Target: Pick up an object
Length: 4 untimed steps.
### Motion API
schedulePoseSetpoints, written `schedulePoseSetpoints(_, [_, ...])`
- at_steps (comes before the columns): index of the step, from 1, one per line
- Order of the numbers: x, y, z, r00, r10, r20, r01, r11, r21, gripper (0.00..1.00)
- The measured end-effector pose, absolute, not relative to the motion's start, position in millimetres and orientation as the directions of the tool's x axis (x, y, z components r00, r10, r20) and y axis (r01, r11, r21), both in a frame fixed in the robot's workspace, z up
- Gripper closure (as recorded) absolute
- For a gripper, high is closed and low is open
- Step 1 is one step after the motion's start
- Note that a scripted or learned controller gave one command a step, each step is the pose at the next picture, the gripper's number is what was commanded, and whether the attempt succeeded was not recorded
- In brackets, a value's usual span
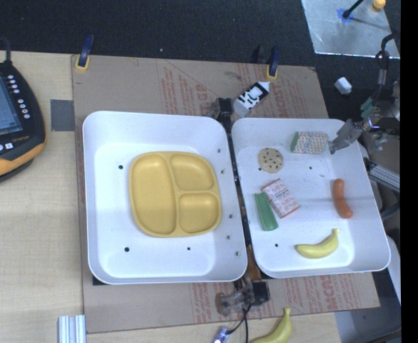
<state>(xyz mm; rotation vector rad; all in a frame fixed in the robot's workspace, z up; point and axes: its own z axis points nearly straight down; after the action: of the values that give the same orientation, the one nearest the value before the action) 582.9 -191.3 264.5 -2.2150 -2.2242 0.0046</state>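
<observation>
Two white bins side by side on the tabletop (pixel 37 220), over a cardboard sheet (pixel 194 77).

Left bin (pixel 105 131): one yellow tray (pixel 174 193) with three compartments, roughly centred.

Right bin (pixel 369 227):
- cookie (pixel 270 160), upper left area
- speckled packet (pixel 309 143), top, right of the cookie
- red-and-white packet (pixel 281 197), centre-left, tilted
- green block (pixel 266 211), touching the red-and-white packet's left edge, running toward the near side
- sausage (pixel 342 197), right side, lying roughly up-down in view
- banana (pixel 318 246), near edge, curved, well apart from the sausage

Claw (pixel 339 138) comes in from the right at the right bin's top right corner, just beside the speckled packet. Nothing visible between its fingers. Can't tell how far open it is, too small and partly merged with the arm hardware behind it.

Outside the bins: black-and-white item (pixel 252 96) above the gap between bins, second banana (pixel 276 329) on the near edge of the cardboard, teach pendant (pixel 5 123) at far left, blue clamps (pixel 85 52) on the cardboard's far edge.
</observation>
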Motion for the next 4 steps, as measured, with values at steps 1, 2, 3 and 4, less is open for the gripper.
schedulePoseSetpoints(1, [601.2, -212, 180, -0.005, 1.000, -0.001, 1.000, 0.005, -0.006, 0.00])
schedulePoseSetpoints(2, [566.8, -212, 170, -0.006, 1.000, -0.001, 1.000, 0.006, -0.005, 0.00])
schedulePoseSetpoints(3, [622.9, -182, 166, -0.006, 1.000, -0.001, 1.000, 0.006, -0.003, 0.00])
schedulePoseSetpoints(4, [599.5, -212, 213, -0.002, 1.000, 0.000, 1.000, 0.002, -0.001, 0.00])
